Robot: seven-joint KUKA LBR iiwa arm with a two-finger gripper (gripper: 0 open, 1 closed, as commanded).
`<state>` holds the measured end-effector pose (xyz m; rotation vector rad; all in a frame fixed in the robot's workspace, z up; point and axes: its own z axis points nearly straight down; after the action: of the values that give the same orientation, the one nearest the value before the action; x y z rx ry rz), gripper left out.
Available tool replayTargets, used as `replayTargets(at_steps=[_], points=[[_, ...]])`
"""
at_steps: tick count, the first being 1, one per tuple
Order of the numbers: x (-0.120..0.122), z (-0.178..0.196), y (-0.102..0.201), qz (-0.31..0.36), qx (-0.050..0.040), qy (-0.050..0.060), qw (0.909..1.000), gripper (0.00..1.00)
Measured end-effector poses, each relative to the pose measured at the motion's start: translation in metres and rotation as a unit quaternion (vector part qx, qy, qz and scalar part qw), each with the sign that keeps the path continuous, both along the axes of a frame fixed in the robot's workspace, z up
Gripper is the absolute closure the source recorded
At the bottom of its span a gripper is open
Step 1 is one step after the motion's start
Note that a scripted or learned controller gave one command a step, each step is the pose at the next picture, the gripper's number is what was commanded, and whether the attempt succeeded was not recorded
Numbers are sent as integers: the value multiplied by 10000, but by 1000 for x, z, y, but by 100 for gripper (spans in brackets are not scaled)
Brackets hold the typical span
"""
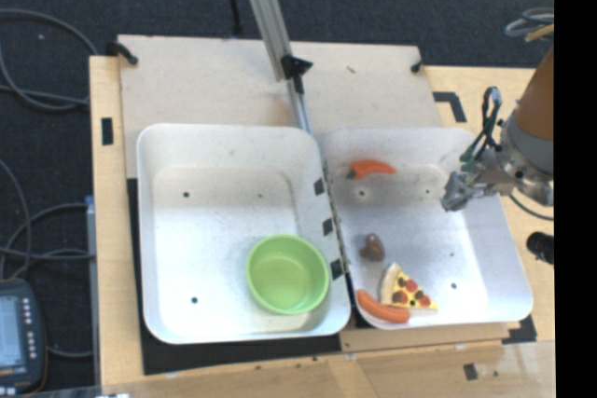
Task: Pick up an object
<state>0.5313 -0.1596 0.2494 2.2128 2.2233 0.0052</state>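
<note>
1. The end effector [455, 194] hangs over the right bin [485, 242], near that bin's far right corner. Whether it is open or closed cannot be told, and nothing is seen gripped in it.
2. An orange carrot-shaped piece [372, 168] lies on the right bin floor close to the bin's far wall, to the camera-left of the end effector and apart from it, at about the same depth in the bin.
3. A small brown object [373, 247] lies near the middle of the right bin, nearer the divider side, well apart from the end effector.
4. A pizza-slice toy [407, 289] rests near the front edge of the right bin, with an orange-red sausage-shaped piece [382, 307] just beside it against the front wall. Both lie well apart from the end effector.
5. Bare floor in the right bin extends from under the end effector toward the front right corner and toward the bin centre.
6. The left bin [187, 200] touches the right bin along the shared edge. A green bowl [287, 273] stands upright in its front right corner, close to that edge.
7. An aluminium post [266, 5] rises from the counter [215, 79] behind the two bins, above their shared edge.
</note>
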Motion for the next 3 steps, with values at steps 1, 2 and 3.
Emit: replayTargets(at_steps=[1, 2, 3], points=[[-1, 6, 61, 21, 15, 17, 10000, 100], [-10, 0, 117, 11, 9, 26, 10000, 100], [-7, -5, 180, 19, 13, 30, 10000, 100]])
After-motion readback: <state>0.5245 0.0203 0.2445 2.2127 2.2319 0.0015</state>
